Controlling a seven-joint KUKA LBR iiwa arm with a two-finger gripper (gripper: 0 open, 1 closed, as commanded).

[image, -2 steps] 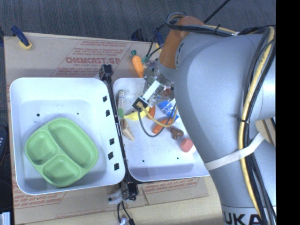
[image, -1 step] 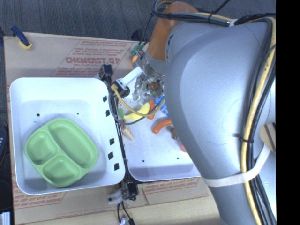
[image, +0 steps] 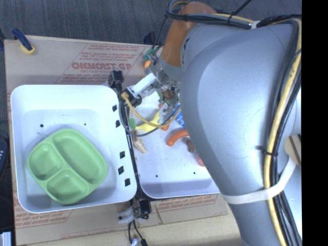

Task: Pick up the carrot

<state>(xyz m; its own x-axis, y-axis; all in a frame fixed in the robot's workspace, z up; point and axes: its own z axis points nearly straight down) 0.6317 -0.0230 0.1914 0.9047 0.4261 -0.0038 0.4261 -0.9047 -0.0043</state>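
In the right bin, much of the floor and the whole right wall are covered by the grey arm, which fills the right side and is cut off at the bottom edge; the carrot, orange and curved, lies near the bin's middle, its right end passing under the arm; a yellow object lies nearer the left wall; a blue item is barely visible. The gripper hangs over the bin's far edge, below the orange band; its jaw state cannot be told. In the left bin, a green divided plate rests toward the near-left corner.
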